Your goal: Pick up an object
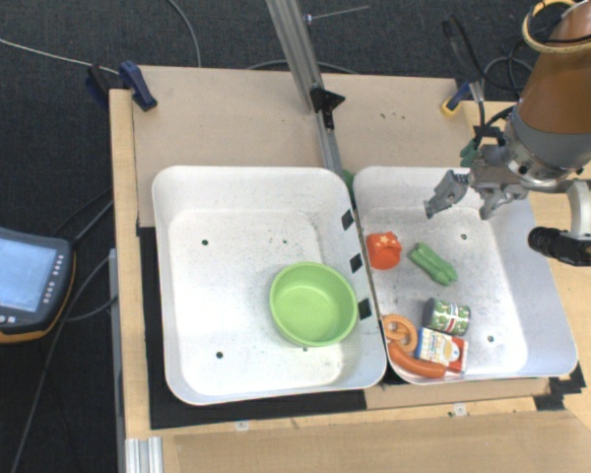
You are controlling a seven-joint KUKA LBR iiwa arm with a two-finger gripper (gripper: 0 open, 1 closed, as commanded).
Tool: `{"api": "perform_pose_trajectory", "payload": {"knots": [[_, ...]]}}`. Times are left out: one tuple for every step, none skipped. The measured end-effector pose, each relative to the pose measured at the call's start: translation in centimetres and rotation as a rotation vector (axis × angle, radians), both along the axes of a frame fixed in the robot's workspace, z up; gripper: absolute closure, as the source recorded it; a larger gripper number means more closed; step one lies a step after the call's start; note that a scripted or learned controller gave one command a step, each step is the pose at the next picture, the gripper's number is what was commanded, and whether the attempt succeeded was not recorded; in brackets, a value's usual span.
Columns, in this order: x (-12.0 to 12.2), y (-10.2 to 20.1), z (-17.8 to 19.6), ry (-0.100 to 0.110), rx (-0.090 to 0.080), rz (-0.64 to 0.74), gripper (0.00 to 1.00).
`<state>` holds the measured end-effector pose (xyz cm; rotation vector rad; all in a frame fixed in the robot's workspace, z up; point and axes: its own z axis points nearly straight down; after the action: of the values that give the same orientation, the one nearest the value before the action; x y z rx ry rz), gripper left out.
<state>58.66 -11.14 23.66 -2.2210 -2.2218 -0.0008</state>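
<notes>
While spread, tool (pixel 470 198) above right bin (pixel 517 294)

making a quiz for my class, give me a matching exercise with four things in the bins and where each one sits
Things:
1. green bowl
2. red tomato-like toy
3. green pepper-like toy
4. gripper

Places:
A. right bin, at the divider
B. above the right bin's far part
C. left bin
D. right bin's middle

Pairs: 1-C, 2-A, 3-D, 4-B

One camera hangs fixed above the bench (pixel 227 126), looking down at a slant and far enough back to take in both white bins (pixel 187 205). The arm (pixel 561 77) enters from the right.
</notes>
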Motion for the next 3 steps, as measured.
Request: {"api": "perform_pose_trajectory", "payload": {"knots": [[0.1,0.0,-4.2,0.003,0.000,0.000,0.00],[-0.6,-0.1,-8.6,0.004,0.000,0.000,0.00],[-0.7,-0.1,-13.8,0.004,0.000,0.000,0.00]]}}
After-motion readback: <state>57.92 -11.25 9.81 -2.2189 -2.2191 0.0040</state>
